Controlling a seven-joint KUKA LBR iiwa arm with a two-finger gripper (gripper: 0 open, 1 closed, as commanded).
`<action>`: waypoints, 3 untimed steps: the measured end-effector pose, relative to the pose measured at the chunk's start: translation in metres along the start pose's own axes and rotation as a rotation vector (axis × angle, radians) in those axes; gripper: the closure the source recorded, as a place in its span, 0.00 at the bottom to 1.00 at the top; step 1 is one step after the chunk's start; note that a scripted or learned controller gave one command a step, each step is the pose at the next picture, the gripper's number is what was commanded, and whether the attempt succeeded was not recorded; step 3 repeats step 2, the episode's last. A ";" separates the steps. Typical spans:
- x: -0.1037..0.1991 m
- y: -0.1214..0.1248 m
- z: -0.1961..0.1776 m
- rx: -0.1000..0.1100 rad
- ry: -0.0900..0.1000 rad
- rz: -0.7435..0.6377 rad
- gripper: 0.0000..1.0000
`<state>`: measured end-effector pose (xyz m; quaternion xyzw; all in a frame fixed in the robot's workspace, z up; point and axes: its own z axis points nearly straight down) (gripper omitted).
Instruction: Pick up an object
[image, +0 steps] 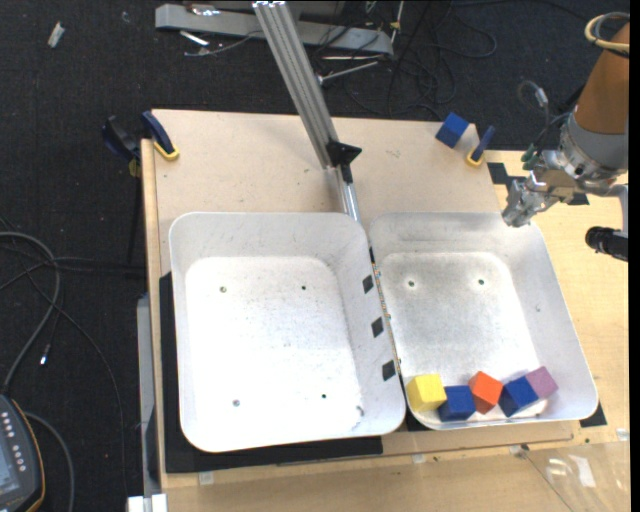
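Observation:
Several small blocks lie along the near edge of the right bin (560, 310): a yellow block (426, 390), a blue block (458, 402), an orange block (486, 389), another blue block (518, 395) and a purple block (542, 381). My gripper (519, 211) hangs over the far right corner of that bin, well away from the blocks. Nothing shows between its fingers.
The left bin (190, 300) sits beside the right one. A blue block (453, 129) rests on the bench beyond the bins, next to a clamp (478, 146). A slanted metal pole (305, 85) crosses above the bins' far edge. Another clamp (158, 135) grips the far left corner.

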<state>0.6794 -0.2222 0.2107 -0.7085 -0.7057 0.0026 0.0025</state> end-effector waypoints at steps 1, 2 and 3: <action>0.030 -0.016 -0.055 -0.013 -0.001 -0.008 1.00; 0.029 -0.017 -0.052 -0.008 0.000 -0.007 0.00; 0.029 -0.017 -0.052 -0.008 0.000 -0.007 0.00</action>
